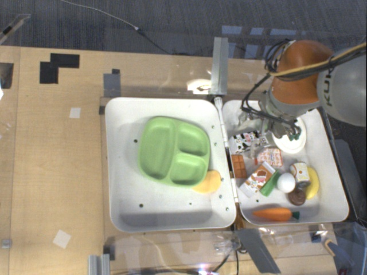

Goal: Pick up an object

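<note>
Objects point(269, 173) are lying jumbled in the right bin point(338, 202): a carrot point(273, 214), a banana point(313, 183), a white egg point(285, 181), small cartons. I am hanging my claw point(255, 132) over that bin's upper left part; whether it is clenched or released, I cannot tell. A green divided plate point(174, 149) is sitting in the left bin point(123, 205).

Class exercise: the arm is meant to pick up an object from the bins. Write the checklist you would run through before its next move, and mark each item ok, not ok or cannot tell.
1. Gripper over the right bin, where the small things lie: ok.
2. Something already between its fingers: cannot tell.
3. Things packed close under the arm: not ok, crowded.
4. Carrot lies apart near the front wall, an easier target: ok.
5. Green tray and yellow piece sit in the left bin: ok.
</note>
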Controlling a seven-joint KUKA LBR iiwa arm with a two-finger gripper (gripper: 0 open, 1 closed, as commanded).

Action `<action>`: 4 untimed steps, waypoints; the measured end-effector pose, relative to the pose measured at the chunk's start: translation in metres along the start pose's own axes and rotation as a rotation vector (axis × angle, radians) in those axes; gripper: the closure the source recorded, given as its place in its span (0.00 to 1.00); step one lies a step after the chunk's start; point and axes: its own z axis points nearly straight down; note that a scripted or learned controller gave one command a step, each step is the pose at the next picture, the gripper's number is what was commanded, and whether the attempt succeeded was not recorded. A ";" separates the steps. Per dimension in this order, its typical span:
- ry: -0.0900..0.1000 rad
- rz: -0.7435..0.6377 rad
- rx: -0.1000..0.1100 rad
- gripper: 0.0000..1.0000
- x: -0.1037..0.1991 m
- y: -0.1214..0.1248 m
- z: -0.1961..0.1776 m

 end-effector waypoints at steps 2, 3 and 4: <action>0.003 0.056 0.002 0.00 0.072 -0.058 -0.001; 0.001 0.005 -0.002 0.00 -0.004 -0.002 0.001; 0.005 0.012 -0.002 0.00 0.045 -0.066 0.001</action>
